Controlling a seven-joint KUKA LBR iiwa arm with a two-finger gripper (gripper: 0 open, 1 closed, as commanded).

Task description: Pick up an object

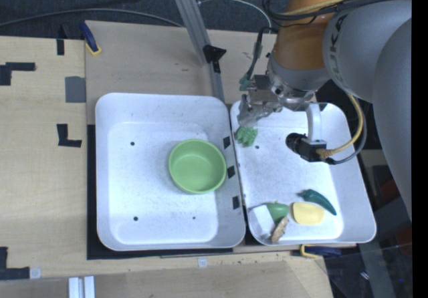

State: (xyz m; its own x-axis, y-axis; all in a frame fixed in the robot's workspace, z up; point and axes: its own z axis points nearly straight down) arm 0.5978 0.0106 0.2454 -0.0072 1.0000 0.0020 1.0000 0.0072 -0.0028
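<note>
Clutter sits nearest in the right bin (348,220): a yellow piece (307,214), a dark green pepper (319,200), a green-capped item (276,210). Left, a green bowl (196,166). Farther back, the tool (250,118) hangs over a small green object (246,135), seemingly touching it; grip cannot be judged. Best to lift straight, slowly, clear of the bin wall

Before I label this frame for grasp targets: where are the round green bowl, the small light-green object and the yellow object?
Round green bowl (196,166), camera view, inner floor.
Small light-green object (247,135), camera view, middle.
Yellow object (307,213), camera view, top.
</note>
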